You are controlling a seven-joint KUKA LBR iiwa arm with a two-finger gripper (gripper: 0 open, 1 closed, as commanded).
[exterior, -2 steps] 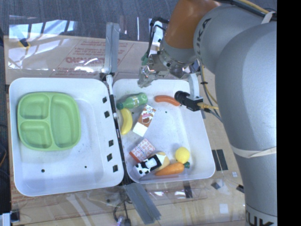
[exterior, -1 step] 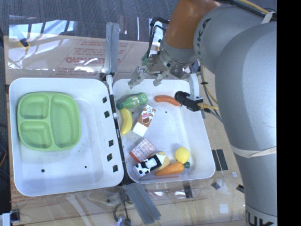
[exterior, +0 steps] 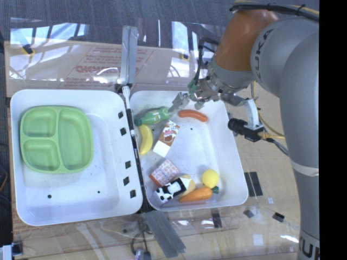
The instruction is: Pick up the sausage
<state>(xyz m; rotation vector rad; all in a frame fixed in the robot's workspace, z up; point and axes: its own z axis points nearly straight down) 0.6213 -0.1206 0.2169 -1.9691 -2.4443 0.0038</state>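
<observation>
Camera view looks down at a slant on a surface (exterior: 271, 215) carrying two shallow white bins side by side. The left bin (exterior: 32, 205) holds a light green divided plate (exterior: 56, 138), lying flat toward its left side. The right bin (exterior: 230, 161) holds several small items. The sausage (exterior: 193, 115), orange-red and slightly curved, lies near the bin's far edge, a little right of centre. Just left of it lies a green bottle (exterior: 152, 116) on its side. Below the bottle are a banana (exterior: 145, 139) against the bin's left wall and a small carton (exterior: 167, 137). Near the front of the bin sit a red and white packet (exterior: 164, 173), a black and white cow toy (exterior: 172, 190), a carrot (exterior: 196, 195) and a lemon (exterior: 210, 177), clustered close together.

The grey arm (exterior: 287, 75) with its orange band (exterior: 241, 34) reaches in from the right. Its gripper (exterior: 191, 95) hangs just above the sausage at the bin's far edge, and nothing appears to be between its fingers, though whether they stand wide or narrow cannot be told from this angle.
</observation>
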